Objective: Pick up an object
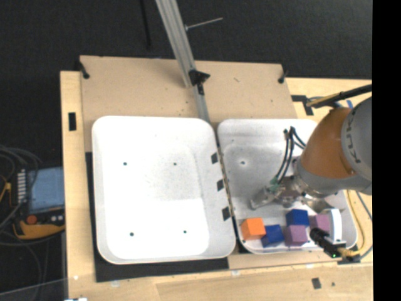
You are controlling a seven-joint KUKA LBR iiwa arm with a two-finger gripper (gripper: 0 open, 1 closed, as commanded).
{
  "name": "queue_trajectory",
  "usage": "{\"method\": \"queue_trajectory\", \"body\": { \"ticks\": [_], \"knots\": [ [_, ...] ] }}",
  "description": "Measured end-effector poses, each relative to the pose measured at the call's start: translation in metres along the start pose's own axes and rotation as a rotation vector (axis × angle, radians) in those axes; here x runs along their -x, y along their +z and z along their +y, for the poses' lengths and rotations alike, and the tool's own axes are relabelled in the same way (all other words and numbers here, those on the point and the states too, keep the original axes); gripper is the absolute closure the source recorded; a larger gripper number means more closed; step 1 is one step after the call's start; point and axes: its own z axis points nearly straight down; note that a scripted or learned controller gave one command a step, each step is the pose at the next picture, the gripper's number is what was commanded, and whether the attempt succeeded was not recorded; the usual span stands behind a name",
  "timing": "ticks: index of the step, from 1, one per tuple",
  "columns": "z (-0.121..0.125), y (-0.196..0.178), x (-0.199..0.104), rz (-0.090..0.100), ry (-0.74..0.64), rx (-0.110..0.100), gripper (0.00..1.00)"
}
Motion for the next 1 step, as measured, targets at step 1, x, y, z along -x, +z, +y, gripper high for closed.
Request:
{"method": "queue_trajectory", "body": {
  "ticks": [1],
  "knots": [
    [0.0011, -0.011, 0.0011, 0.0, 0.006, 0.005, 1.0]
  ]
}}
